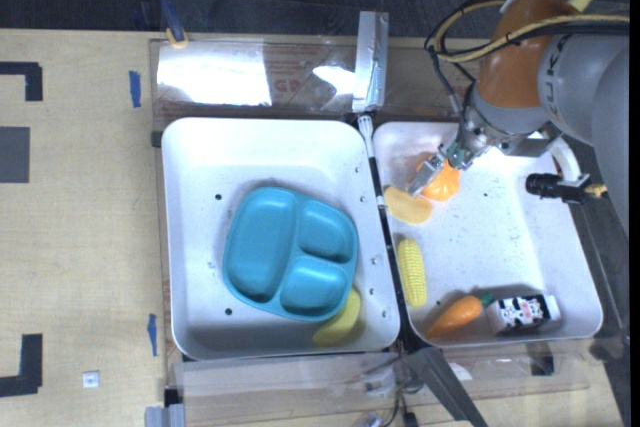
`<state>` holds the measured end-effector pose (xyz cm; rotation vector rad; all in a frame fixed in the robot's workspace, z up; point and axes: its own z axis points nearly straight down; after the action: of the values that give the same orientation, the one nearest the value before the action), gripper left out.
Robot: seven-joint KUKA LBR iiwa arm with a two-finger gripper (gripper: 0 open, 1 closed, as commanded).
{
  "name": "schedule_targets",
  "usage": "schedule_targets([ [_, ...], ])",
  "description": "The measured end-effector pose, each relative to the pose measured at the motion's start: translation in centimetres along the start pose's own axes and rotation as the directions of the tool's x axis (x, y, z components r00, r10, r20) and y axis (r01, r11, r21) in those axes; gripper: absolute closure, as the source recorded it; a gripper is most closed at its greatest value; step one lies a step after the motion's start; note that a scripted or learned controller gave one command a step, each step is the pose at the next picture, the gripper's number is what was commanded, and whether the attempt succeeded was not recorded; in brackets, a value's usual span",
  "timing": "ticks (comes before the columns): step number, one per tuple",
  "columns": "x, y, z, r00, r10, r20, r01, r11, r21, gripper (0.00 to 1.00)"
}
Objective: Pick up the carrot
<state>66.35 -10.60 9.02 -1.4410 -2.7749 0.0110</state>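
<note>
Reaching in over the right bin, the arm has its gripper low near that bin's far left corner, with a small orange piece at its tip. Whether the fingers are spread or pinching that piece cannot be told from this view. The carrot lies along the right bin's near wall, well apart from the gripper and on the opposite side of the bin, its long axis running roughly left to right with the tip toward the divider. Just right of the carrot is a small carton with a black-and-white cow pattern; no lettering is readable. A corn cob lies against the bin's left wall, between gripper and carrot.
</note>
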Motion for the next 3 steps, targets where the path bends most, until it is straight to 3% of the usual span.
schedule_targets([
  [1,-3.9,-4.6,-5.6,0.979,0.206,0.012,-0.206,0.978,-0.018,0.00],
  [2,0.4,0.6,-2.4,0.970,0.243,0.003,-0.242,0.970,-0.012,0.00],
  [3,2.6,-3.5,0.2,0.984,0.177,0.010,-0.176,0.984,-0.023,0.00],
])
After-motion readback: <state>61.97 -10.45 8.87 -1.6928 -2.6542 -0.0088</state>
